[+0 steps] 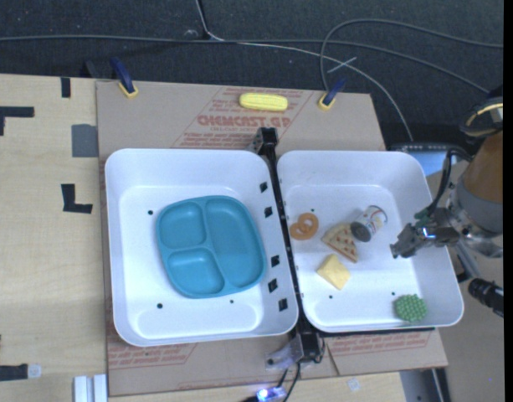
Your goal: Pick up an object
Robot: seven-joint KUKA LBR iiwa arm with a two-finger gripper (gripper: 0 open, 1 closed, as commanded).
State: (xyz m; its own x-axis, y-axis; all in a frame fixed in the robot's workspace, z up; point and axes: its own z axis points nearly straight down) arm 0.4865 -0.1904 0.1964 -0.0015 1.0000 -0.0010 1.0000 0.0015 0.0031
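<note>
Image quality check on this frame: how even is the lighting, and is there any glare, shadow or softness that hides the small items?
Camera view: lighting is flat and even; the white bins look bright but not blown out, shadows under the items are faint. The whole frame is slightly soft, so the gripper reads as a dark blur, and the small can lacks detail. The blue tray shows no glare.

Well away from the jaws, toward the view's left, a blue divided plate [211, 245] lies flat in the left white bin [126, 224]. This bin rests on a cardboard sheet [206, 124] over the wooden surface [38, 224]. Farther up from the jaws, a yellow toy corn cob [264, 102] lies on the cardboard between two clamps [122, 80]. Black cables [356, 32] cross the dark cloth [72, 15] behind.
</note>
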